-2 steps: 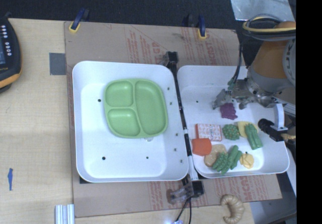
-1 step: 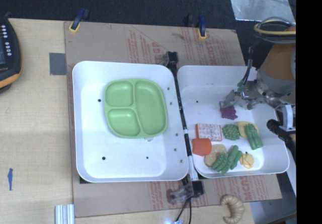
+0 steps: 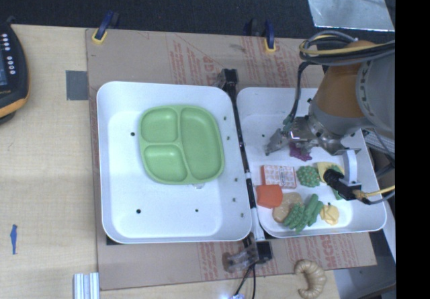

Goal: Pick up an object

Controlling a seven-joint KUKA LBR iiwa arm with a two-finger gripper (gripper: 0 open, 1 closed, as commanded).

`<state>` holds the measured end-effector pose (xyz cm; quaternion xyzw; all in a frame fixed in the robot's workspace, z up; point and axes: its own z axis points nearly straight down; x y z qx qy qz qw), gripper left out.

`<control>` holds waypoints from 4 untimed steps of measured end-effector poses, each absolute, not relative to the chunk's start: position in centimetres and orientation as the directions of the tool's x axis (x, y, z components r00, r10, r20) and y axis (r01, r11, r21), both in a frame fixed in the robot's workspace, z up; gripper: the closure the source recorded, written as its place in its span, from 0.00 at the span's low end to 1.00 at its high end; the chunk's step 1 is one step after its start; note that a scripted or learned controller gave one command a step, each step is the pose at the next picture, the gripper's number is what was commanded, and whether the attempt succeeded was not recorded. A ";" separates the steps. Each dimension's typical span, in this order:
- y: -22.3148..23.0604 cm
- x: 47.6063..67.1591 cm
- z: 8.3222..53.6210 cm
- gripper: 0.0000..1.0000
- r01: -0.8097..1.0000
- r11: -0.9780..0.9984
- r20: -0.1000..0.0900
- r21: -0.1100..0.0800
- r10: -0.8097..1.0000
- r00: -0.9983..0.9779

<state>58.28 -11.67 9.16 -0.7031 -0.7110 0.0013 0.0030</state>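
Right bin (image 3: pixel 262 113): tool (image 3: pixel 281 141) spread, unladen

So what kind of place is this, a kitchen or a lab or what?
Most likely a robotics lab bench. A grey and orange arm reaches over two white bins, cardboard is clamped under them, and the "food" is toys beside a green divided plate.

The arm (image 3: pixel 349 89) covers part of the right bin (image 3: pixel 269 106). A purple item (image 3: pixel 300 152) beneath the end effector (image 3: pixel 285 138) is partly hidden, possibly a toy. The handheld controller (image 3: pixel 10 69) is cut off at the left edge.
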 end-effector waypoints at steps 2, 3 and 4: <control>-16.8 60.8 10.4 1.00 1.000 0.003 -0.001 -0.002 1.000 -0.003; -16.7 60.7 10.3 0.00 1.000 0.003 -0.001 -0.003 1.000 -0.003; -16.8 60.8 11.4 1.00 1.000 0.003 -0.002 -0.002 1.000 -0.003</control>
